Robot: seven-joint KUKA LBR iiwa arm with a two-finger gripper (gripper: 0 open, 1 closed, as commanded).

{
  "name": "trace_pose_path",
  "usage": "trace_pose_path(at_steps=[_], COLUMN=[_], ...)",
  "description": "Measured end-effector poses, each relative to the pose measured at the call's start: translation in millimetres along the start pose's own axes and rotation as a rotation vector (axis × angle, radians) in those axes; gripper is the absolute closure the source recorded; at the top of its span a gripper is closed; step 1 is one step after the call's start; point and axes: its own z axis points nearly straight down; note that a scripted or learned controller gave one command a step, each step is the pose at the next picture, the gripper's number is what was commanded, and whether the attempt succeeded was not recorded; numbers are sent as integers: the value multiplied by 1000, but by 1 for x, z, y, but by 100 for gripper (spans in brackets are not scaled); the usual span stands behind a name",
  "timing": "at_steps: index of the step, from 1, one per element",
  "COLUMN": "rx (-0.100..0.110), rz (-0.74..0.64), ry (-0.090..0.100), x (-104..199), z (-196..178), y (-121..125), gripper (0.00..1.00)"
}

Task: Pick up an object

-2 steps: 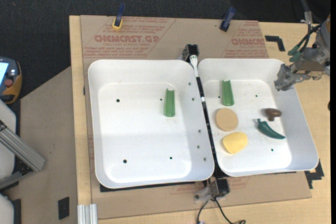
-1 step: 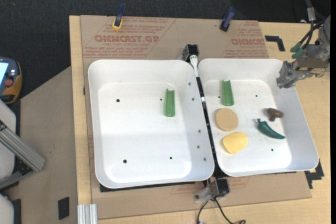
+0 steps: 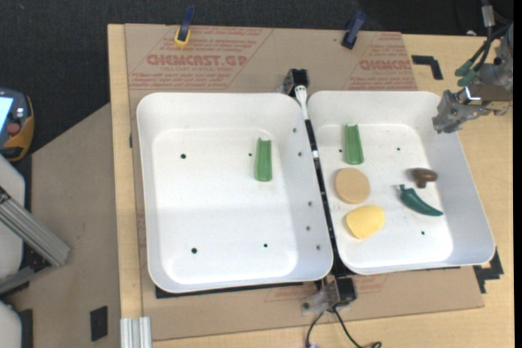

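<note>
The left bin [image 3: 163, 175] holds one green stick [image 3: 263, 159], lying upright in the picture near the bin's right side. In the right bin [image 3: 457, 232] lie a second green stick [image 3: 351, 144], a tan round disc [image 3: 352, 185], a yellow lump [image 3: 364, 222], a small brown piece [image 3: 421, 174] and a dark green pepper shape [image 3: 420, 201]. My gripper [image 3: 449, 118] hangs at the right bin's far right corner, above the rim and apart from every object. Nothing shows in it.
A black divider strip [image 3: 314, 167] runs between the two bins. Blue and yellow clamps [image 3: 184, 30] sit on the cardboard sheet behind them. Cables and the arm's wrist [image 3: 489, 77] crowd the right edge.
</note>
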Motion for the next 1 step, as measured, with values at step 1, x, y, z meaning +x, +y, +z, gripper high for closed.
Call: trace_pose_path(at_steps=[1], rx=[19], rz=[-4], ry=[9], x=[90], z=[93], y=[-26], gripper=[100])
